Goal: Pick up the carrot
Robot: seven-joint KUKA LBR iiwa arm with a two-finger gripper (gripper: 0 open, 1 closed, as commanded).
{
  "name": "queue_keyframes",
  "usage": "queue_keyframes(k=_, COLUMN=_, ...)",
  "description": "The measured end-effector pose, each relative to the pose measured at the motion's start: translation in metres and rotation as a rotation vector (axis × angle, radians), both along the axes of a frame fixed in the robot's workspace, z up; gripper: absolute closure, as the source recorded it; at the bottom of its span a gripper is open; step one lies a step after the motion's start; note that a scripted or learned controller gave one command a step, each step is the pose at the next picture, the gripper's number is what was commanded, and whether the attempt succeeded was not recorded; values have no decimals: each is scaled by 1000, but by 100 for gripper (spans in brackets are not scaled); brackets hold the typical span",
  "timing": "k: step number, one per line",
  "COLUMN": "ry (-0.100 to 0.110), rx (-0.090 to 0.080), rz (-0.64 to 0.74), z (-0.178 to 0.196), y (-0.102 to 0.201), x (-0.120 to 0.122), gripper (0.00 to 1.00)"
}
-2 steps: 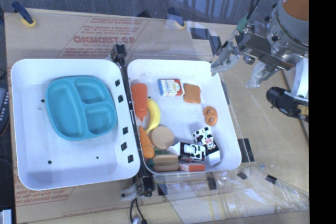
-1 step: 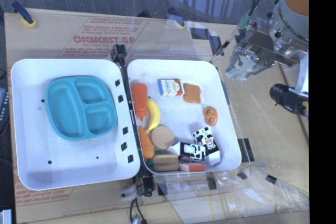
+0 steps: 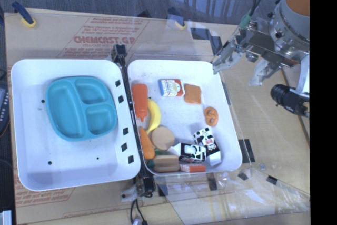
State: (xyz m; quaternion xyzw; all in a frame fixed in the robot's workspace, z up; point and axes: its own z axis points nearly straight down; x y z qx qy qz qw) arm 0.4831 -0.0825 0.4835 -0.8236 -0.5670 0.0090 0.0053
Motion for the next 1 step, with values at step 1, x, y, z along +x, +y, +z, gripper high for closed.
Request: queue_keyframes(k=1, ry=-15, rx=-5, rz=-225, z=59, y=-45, x=8, gripper=0)
